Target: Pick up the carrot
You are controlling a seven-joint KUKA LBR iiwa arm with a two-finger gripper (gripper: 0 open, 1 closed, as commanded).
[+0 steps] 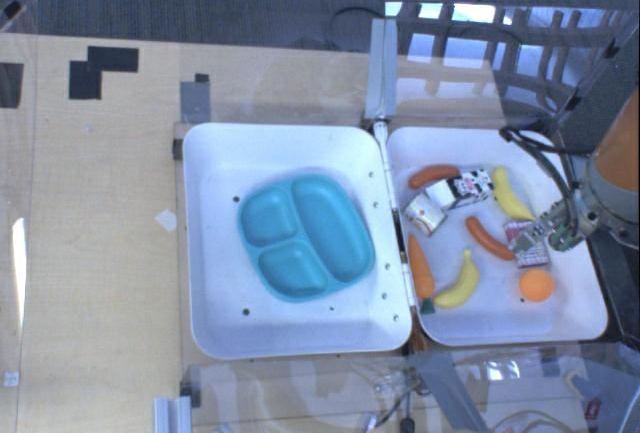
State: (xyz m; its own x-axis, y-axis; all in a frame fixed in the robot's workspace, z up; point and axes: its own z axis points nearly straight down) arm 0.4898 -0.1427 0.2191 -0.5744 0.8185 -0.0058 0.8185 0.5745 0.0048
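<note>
**Carrot at the right bin's left wall, gripper over by the far side**

Two shallow white bins sit side by side on the wooden bench. The left bin (210, 321), in the middle of the frame, holds a blue divided plate (305, 236) with three compartments, lying roughly at its centre.

The right bin (590, 321) holds a scatter of toy food. Toward its upper part lies a reddish sausage (434, 176), with a small black-and-white carton (470, 186) just beside it to the right and a small white box with a brown end (426, 213) just below. A yellow banana (511, 194) lies in the upper right of the bin, tilted. A second reddish sausage (489, 238) lies diagonally near the middle. Below it, a second banana (459, 283) curves toward the bin's lower left, and an orange (537, 286) rests at the lower right.

The carrot (420, 269) lies along the left wall of the right bin, orange body running up and down the frame, its green end at the bottom, just beside the lower banana's tip.

The gripper (548, 233) comes in from the right edge of the frame and is low over the right part of this bin, at a pink-and-white packet (524, 241). I cannot tell how its jaws stand. The carrot lies well apart from it, to its left and slightly lower, with the middle sausage and the lower banana between them.
</note>
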